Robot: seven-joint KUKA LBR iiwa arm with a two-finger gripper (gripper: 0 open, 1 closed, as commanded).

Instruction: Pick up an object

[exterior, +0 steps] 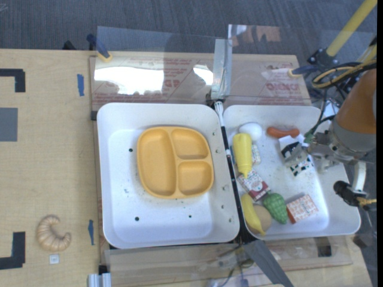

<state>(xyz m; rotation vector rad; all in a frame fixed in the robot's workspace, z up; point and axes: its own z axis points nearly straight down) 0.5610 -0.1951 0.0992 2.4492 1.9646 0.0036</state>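
Observation:
My gripper (297, 158) reaches in from the right and hangs low over the upper middle of the right bin (344, 223). It is open, with bare white floor showing between its fingers. Just above it lies an orange carrot-like piece (282, 132). A white egg-shaped object (251, 130) and a yellow bottle (242, 153) lie to its left. Below it sit a small red-and-white packet (258, 186), a banana (252, 214), a green fruit-like toy (276, 207) and a red patterned box (301, 207).
The left bin (114, 178) holds a yellow divided plate (175, 161). A croissant-like toy (52, 232) lies on the wooden bench at lower left. Clear panels stand behind both bins. Cables and a yellow bar crowd the upper right.

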